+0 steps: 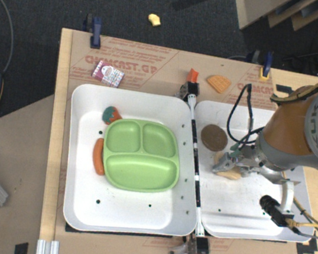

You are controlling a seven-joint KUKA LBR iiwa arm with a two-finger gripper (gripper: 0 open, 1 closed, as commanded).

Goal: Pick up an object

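The KUKA arm (303, 125) is reaching in from the right over the right bin (240, 217), its orange band sitting above the wrist. The gripper (229, 164) is pointing left and down near the middle of the right bin's floor. Its metallic fingers are sitting directly over a small tan object (230, 174), which is lying on the bin floor just below the fingertips; how far the fingers are parted, and whether they are gripping anything, cannot be told from this angle.

A round brown disc (213, 137) is lying in the right bin, just up and left of the gripper, apart from it.

In the left bin (77, 188), a green divided plate (141, 154) with three compartments is lying flat. An orange carrot-shaped piece (99, 156) is lying against the plate's left edge, and a small teal and red object (111, 115) is resting at the plate's upper-left corner.

On the cardboard bench top (157, 63) behind the bins, a small pink packet (108, 73) and an orange cracker-shaped piece (218, 83) are lying well apart.
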